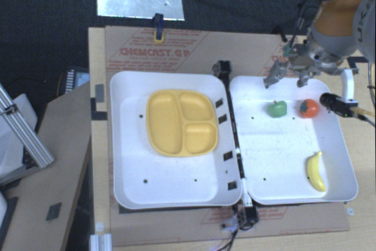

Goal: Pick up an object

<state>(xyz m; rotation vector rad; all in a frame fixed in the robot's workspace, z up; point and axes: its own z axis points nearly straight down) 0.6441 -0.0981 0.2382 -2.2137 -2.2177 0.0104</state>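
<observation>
Looking down, you find the pick not yet made: the gripper (287, 77) hangs with fingers spread and nothing between them, above the far edge of the right bin (282, 185). Just below it sit a small green pepper-like toy (277, 108) and a glossy red tomato (308, 107); a smooth curved yellow banana (315, 171) lies well nearer you. Left of the gripper, the other bin holds a matte yellow three-section plate (181, 123). Cardboard covers the counter (176, 50).
</observation>
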